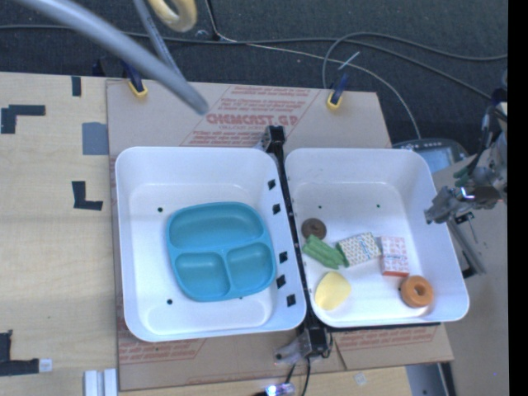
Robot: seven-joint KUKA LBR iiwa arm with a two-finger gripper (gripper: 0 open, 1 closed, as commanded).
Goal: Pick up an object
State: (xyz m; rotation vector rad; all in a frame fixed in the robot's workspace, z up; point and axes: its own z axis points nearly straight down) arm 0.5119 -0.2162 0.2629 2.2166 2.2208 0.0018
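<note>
The right white bin [363, 167] holds several small things. A brown disc [313, 228] lies near the divider, with a green piece [324, 252] just below it. A pale patterned packet [358, 248] and a red-and-white packet [393, 255] sit in the middle. A yellow lump [332, 291] rests at the front and an orange ring [417, 291] at the front right corner. My gripper [452, 204] hangs at the bin's right rim, above and to the right of the packets, touching none of the objects.
The left white bin [140, 180] holds a blue divided tray [220, 250]. Black clips run along the divider [280, 221] between the bins. Cables cross the dark surface behind, and yellow clamps [334, 99] hold the cardboard base.
</note>
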